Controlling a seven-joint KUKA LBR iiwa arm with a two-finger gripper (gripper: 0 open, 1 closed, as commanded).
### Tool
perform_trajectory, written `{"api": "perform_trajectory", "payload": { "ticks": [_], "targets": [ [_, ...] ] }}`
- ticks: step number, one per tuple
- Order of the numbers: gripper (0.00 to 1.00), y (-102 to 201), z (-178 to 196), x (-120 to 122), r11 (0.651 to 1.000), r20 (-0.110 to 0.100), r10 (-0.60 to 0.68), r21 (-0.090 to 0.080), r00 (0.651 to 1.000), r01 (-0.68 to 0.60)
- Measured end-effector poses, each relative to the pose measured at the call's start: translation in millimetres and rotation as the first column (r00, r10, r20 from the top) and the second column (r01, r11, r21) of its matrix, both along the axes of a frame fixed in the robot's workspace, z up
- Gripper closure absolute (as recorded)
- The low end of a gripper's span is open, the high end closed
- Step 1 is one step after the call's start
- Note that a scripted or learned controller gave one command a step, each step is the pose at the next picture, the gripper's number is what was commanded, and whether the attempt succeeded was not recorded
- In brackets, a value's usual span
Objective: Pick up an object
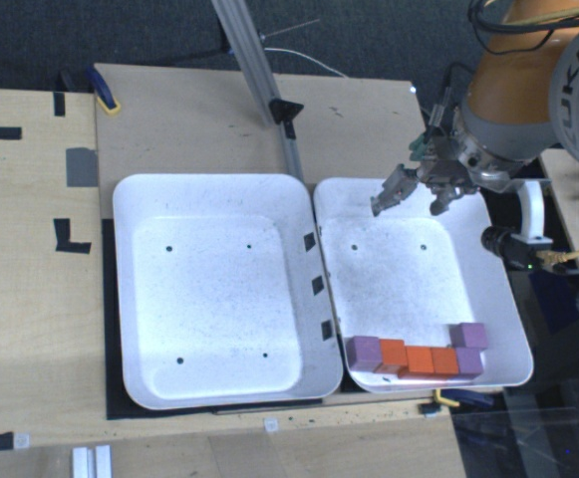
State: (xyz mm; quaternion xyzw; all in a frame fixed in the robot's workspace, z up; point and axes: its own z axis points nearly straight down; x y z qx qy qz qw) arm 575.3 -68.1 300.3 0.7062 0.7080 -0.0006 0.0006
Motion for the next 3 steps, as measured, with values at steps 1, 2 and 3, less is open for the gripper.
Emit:
{"api": "perform_trajectory", "payload": {
  "ticks": [1, 2, 3],
  "targets": [
    [0.0, 2, -43, 20, 1.0, -0.005, 0.0, 0.0, 1.0, 0.0],
    [0.0, 2, -41, 20, 1.0, -0.002, -0.001, 0.001, 1.0, 0.001],
    [0.0, -18, -56, 75, 1.0, 0.001, -0.002, -0.002, 1.0, 0.002]
  ]
}}
